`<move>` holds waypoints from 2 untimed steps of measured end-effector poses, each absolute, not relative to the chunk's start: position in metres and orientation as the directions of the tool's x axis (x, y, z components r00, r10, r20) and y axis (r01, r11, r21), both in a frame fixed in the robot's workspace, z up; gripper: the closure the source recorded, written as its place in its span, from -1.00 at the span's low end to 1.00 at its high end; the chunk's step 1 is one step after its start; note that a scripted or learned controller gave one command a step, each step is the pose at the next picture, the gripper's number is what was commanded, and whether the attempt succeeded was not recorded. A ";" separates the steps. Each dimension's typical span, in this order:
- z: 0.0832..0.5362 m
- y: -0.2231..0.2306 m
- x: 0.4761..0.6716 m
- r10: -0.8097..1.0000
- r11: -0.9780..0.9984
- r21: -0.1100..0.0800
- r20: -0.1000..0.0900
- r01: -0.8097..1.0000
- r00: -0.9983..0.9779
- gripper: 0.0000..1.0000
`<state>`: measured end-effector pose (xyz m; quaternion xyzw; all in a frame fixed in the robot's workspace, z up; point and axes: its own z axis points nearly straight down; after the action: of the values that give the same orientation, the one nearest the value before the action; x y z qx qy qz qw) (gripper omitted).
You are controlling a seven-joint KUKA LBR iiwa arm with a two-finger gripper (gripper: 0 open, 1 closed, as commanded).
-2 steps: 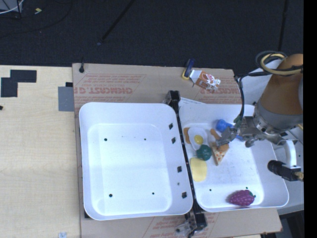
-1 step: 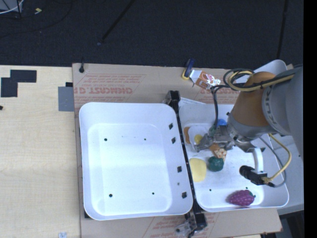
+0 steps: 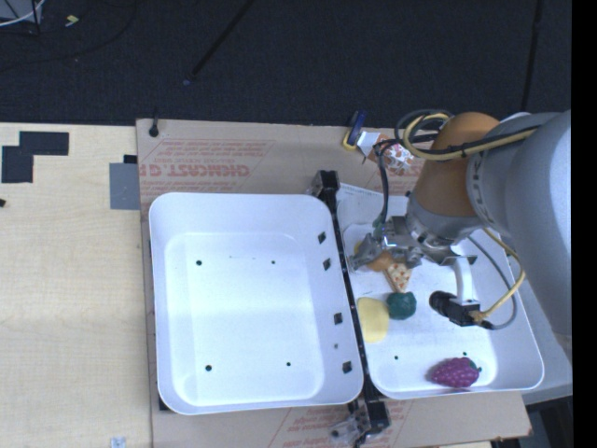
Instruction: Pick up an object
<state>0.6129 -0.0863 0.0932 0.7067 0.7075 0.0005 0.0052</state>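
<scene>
Pale table carries left bin and right bin side by side, dark floor behind. Arm enters from frame right w/ hand low in the upper-centre of the right bin, right over a tan piece, prob. the pick target given that alignment. Hand spread or pinching: can't tell from this angle. Green ball and yellow lump sit just below, beside each other and close enough to get nudged. Purple berry lies well apart, lower right.

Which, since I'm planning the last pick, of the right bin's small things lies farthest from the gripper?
The purple berry-like piece, alone near the right bin's front edge. The yellow piece and the green ball lie close by the gripper.
</scene>
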 end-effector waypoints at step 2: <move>0.092 -0.133 0.515 1.000 -0.001 0.011 -0.004 1.000 0.001 -1.00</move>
<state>0.5154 -0.1335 0.0919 0.7074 0.7067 0.0026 0.0051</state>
